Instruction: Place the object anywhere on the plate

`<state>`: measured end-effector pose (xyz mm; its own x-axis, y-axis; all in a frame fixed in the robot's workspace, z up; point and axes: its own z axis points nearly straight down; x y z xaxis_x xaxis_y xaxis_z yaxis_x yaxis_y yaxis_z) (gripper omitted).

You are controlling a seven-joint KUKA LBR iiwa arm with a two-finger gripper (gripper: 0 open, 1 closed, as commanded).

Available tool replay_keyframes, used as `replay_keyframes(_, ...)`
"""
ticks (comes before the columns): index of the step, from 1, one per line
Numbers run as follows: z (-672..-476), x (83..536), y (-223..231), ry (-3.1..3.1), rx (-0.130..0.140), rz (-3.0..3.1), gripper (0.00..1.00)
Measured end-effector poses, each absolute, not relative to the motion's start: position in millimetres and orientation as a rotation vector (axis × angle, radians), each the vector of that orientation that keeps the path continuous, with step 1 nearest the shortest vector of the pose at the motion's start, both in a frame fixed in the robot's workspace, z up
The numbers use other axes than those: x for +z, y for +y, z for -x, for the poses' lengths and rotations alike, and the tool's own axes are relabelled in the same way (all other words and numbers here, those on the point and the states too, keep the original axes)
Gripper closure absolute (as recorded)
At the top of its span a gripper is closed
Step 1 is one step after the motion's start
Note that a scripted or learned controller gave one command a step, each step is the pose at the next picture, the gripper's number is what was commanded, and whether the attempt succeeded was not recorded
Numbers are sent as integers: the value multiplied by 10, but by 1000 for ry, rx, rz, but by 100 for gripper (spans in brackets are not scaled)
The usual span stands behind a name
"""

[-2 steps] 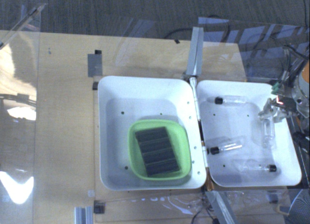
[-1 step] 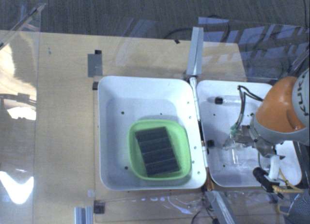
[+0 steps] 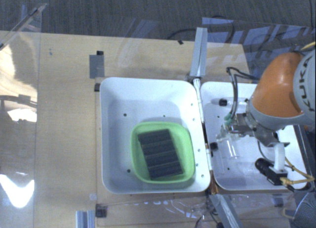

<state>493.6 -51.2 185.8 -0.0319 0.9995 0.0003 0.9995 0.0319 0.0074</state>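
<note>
Currently the end effector [image 3: 228,140] sits low over the left part of the right bin [image 3: 242,175], just beside the rims where the two bins meet. Opening width: cannot tell. What shows of it is pale and blurred against the white floor, and the arm [image 3: 281,94] covers the rest. I cannot make out anything in its hold. The arm's orange band hangs over the far right of that bin.

Right bin: one small dark spot [image 3: 223,102] near the far-left corner. It is too small to identify and may be a fitting.

Left bin [image 3: 111,123]: a green plate [image 3: 134,145] lies flat on the floor in the near-right part. On the plate is a dark ribbed block [image 3: 159,154], lying flat and slightly skewed. It is wholly inside the plate's rim and well apart from the end effector, with the bin walls between them.

Progress (judgement): if the block is the task's object, the placing looks done, since it rests on the plate and is free of the robot. At most, clearing the arm away is left. One frame cannot confirm that the block is that object.

Tabletop [image 3: 59,123] to the left of the bins is plain wood.
</note>
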Motion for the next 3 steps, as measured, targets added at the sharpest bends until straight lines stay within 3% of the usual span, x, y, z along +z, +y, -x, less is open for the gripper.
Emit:
replay_keyframes(1, -4891, 2029, 273, 2355, 9, -2071, 100)
replay_keyframes(2, -4983, 1846, 980, 2513, 7, -1879, 100)
replay_keyframes(3, -4985, 1847, 975, 2512, 7, -1881, 0)
